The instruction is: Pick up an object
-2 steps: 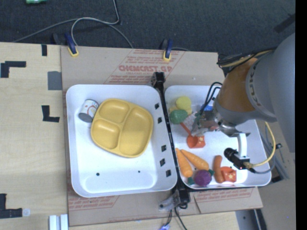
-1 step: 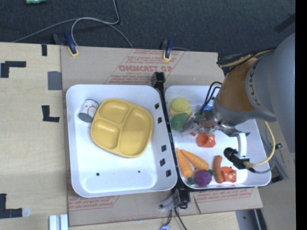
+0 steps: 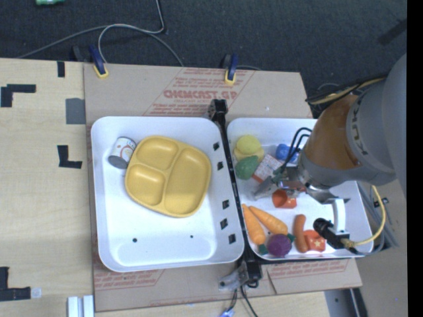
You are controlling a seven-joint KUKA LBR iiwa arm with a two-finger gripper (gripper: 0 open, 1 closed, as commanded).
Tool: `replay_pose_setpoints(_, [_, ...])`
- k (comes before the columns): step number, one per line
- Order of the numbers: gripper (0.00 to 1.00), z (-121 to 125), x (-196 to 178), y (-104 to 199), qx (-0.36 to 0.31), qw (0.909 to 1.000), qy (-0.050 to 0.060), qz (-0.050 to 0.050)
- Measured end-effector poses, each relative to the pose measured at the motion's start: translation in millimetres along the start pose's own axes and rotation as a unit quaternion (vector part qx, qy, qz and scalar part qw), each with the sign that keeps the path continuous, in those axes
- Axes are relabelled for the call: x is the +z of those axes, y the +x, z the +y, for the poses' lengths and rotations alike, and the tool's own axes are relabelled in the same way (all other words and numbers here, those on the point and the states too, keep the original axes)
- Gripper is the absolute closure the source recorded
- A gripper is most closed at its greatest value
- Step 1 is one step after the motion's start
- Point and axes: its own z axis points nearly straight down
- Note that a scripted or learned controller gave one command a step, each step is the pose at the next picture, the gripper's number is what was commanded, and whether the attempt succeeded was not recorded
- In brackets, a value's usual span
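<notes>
The right bin (image 3: 350, 246) holds several toy foods. Among them are a yellow round fruit (image 3: 248, 144), a green piece (image 3: 245, 167), a small white and red box (image 3: 267, 167), and a blue piece (image 3: 284, 152). Nearer the front lie two orange carrots (image 3: 262, 221), a purple piece (image 3: 279, 245), a red sausage (image 3: 300, 232) and a red tomato-like piece (image 3: 314, 241). My gripper (image 3: 276, 184) is low over the middle of this bin. It sits just above a small red piece (image 3: 285, 199) and beside the box. The arm hides the bin's right part.
In the left bin (image 3: 158, 246) lie a yellow divided plate (image 3: 168, 175) and a small can (image 3: 121, 152) at its upper left. A black clamp (image 3: 218, 108) sits on the divider between the bins. Cardboard lies under both bins.
</notes>
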Motion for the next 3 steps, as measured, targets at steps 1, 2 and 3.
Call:
replay_pose_setpoints(1, [1.00,0.9,-11.1,-2.6,0.001,1.0000,-0.001,-0.002])
replay_pose_setpoints(2, [0.00,1.0,-10.8,-1.9,0.001,1.0000,-0.001,-0.002])
replay_pose_setpoints(3, [0.00,55.2,-43.5,-37.6,0.001,0.9999,0.014,0.003])
